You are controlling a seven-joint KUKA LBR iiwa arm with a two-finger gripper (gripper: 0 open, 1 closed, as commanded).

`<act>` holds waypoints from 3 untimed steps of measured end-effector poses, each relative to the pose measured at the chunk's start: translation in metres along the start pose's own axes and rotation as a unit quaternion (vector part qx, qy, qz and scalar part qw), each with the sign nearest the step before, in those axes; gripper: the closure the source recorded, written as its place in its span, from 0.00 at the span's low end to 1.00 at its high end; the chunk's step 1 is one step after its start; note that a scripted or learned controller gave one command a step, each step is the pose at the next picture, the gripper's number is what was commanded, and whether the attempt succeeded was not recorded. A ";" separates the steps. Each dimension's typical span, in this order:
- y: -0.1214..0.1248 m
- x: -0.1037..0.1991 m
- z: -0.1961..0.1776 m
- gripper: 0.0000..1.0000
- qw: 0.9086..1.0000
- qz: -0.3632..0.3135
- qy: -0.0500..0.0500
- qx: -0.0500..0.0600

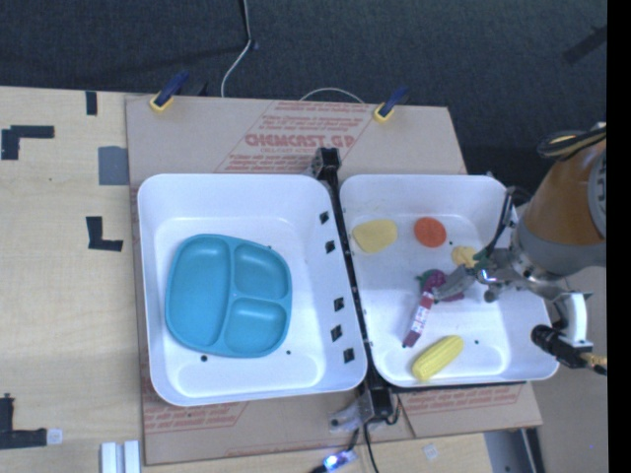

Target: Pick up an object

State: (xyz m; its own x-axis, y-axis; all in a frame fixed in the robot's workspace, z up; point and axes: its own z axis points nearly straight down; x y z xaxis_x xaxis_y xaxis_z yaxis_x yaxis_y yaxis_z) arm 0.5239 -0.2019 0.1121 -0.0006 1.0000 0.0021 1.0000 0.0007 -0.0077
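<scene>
Smooth glossy plastic bins point(237, 190) sit on matt brown cardboard point(286, 136) over pale wood bench point(59, 264).

Even, soft overhead light here, white bins point(237, 190) bright but not blown out, faint shadows, whole picture slightly soft.

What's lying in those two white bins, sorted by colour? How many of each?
Blue: 1, a divided plate
Yellow: 3, a corn cob, a flat piece, a small piece
Orange: 1, a round piece
Purple: 1, a marker
Total: 6
</scene>
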 end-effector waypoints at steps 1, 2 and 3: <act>0.000 0.000 0.030 0.00 1.000 0.000 -0.001 -0.002; 0.001 -0.001 0.020 1.00 1.000 0.000 -0.002 -0.003; 0.001 0.011 -0.030 1.00 1.000 -0.001 -0.001 -0.003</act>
State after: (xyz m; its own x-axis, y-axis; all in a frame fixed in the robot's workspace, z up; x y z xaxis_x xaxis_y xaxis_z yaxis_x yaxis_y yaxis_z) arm 0.5255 -0.1912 0.1419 -0.0025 1.0000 0.0007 1.0000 0.0025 -0.0015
